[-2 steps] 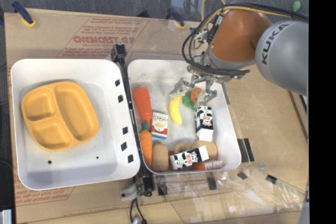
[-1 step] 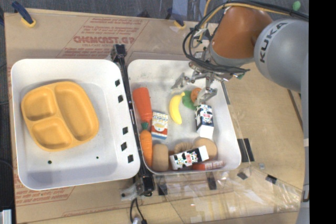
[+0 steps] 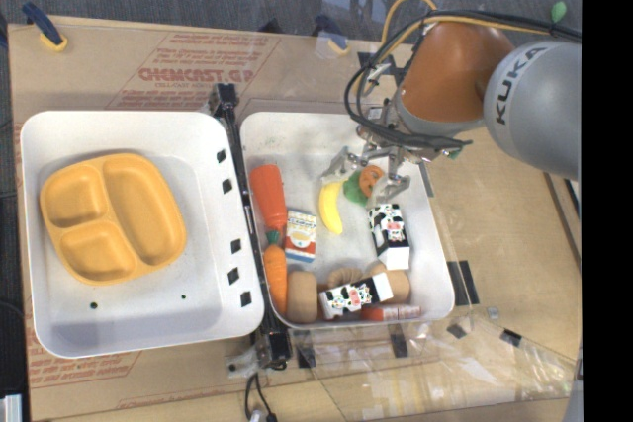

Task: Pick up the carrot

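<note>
The carrot [image 3: 276,278] is orange with a green top and lies along the left wall of the right bin [image 3: 297,128], near the front. My gripper [image 3: 370,173] hangs over the back half of that bin, well to the right of and behind the carrot. Its fingers [image 3: 339,164] are spread open. Between and beneath them sits a small orange and green toy [image 3: 368,181]; I cannot tell whether they touch it.
A red sausage [image 3: 267,196] lies just behind the carrot. A small carton [image 3: 302,235], a banana [image 3: 330,209], two cow-print cartons [image 3: 389,227] and brown pieces [image 3: 303,296] crowd the right bin. The left bin [image 3: 203,292] holds a yellow divided tray [image 3: 111,215].
</note>
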`<state>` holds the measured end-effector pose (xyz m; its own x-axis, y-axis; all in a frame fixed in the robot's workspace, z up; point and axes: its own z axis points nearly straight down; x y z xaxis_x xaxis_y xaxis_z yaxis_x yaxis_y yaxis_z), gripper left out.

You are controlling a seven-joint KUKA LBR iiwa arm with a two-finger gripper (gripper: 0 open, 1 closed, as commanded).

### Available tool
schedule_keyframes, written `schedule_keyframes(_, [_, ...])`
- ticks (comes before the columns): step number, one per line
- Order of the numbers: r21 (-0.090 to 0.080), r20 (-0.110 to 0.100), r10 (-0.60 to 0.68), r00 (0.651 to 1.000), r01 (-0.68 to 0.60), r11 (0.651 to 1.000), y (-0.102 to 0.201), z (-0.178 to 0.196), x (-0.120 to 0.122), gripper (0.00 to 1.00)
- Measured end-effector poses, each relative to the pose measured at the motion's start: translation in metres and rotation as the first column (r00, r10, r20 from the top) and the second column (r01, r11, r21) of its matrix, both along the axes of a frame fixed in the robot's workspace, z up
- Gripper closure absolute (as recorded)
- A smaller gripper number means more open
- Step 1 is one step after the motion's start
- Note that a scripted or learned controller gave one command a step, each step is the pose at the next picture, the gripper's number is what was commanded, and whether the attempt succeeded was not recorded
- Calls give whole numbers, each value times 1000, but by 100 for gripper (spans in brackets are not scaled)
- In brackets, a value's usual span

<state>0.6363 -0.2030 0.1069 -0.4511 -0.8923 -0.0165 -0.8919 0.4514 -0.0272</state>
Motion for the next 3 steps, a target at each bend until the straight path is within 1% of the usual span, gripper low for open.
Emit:
schedule_keyframes(1, [0,-2,-71,998,71,998,-3,0,3,0])
schedule_keyframes(2, [1,-2,-90,996,90,996,-4,-1,9,0])
schedule_keyframes(3, [-9,-10,138,990,-138,990,-5,-8,11,0])
